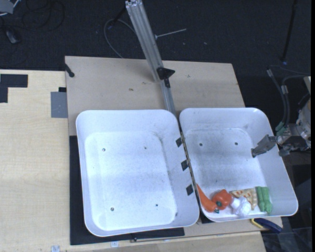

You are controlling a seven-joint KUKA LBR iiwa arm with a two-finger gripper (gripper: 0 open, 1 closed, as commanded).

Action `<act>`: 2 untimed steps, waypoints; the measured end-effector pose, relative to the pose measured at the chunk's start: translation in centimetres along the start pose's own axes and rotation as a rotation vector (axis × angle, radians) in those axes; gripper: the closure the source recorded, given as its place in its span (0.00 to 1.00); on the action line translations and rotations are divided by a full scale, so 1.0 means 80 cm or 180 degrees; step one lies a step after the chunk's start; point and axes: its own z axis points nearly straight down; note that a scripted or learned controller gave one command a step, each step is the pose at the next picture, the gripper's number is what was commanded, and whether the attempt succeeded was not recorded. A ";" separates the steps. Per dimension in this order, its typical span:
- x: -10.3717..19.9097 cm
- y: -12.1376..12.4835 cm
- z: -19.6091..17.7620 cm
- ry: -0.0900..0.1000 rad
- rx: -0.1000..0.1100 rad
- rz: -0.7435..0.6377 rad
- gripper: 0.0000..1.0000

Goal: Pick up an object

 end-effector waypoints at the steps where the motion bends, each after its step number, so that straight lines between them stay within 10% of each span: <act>1: 0.140 0.013 -0.171 0.0002 -0.0030 -0.0022 0.00; 2: 0.136 0.012 -0.165 -0.0001 0.0000 -0.0006 0.00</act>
